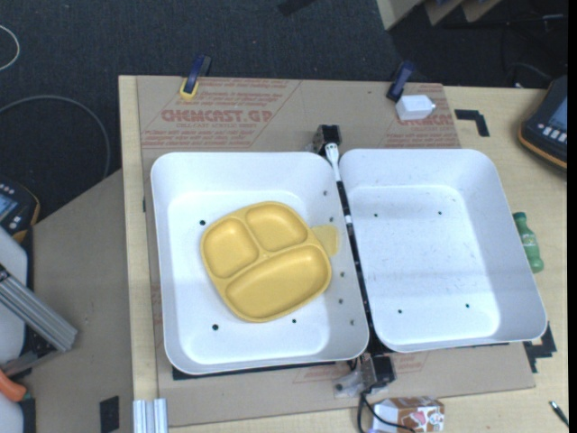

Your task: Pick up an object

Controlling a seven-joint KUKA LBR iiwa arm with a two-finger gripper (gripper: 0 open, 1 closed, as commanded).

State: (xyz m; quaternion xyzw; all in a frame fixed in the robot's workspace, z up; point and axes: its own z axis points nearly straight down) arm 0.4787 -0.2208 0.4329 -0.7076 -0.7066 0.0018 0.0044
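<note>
Yellow divided plate (265,262), three compartments facing up, lies flat in the left bin (171,242), a little toward that bin's right side, its right rim over a small yellowish patch on the bin floor. Beside it stands the right bin (505,242), their inner walls touching along a dark seam. Both rest on the brown tabletop (225,111). Farther back, a small white block (415,107) sits near the tabletop's rear edge. Of the pincer's state I cannot tell.

Even, bright overhead light. White bins (433,242) near overexposed, mild glare on floors. Soft shadow along inner walls of left bin (180,269). Yellow plate (266,260) shows gentle sheen. Dark floor (72,43) underexposed. Slight softness overall, mild blur toward corners.
</note>
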